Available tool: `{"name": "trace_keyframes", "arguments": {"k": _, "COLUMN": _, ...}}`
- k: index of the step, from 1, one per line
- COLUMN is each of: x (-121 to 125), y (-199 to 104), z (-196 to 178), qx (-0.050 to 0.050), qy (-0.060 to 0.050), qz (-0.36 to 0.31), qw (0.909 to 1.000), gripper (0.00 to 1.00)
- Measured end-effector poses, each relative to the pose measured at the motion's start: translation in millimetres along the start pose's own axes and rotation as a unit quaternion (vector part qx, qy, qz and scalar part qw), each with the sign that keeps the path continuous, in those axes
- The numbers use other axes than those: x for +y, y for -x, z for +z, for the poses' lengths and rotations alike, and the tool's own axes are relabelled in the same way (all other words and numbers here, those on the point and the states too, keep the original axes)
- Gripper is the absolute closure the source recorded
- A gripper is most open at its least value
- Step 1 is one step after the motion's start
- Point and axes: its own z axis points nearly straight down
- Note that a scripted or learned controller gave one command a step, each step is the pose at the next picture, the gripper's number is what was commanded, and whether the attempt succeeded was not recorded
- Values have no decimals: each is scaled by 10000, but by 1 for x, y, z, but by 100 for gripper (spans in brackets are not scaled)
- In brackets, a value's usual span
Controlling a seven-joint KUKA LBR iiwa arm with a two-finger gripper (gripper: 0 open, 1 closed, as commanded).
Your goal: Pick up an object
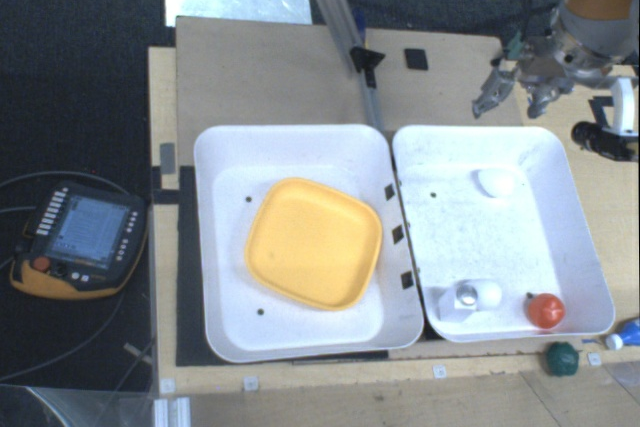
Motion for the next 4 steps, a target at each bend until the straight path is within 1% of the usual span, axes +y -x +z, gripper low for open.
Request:
{"name": "trace_keyframes", "arguments": {"k": 1, "x": 2, "y": -5, "z": 61, "qx": 4, "qy": -24, "qz": -2, "qw": 10000, "gripper": 0}}
{"name": "trace_keyframes", "arguments": {"k": 3, "x": -8, "y": -21, "z": 156, "qx": 3, "qy": -19, "qz": -2, "qw": 10000, "gripper": 0}}
{"name": "trace_keyframes", "arguments": {"k": 4, "x": -6, "y": -20, "z": 143, "qx": -1, "qy": 8, "qz": 4, "qw": 10000, "gripper": 100}}
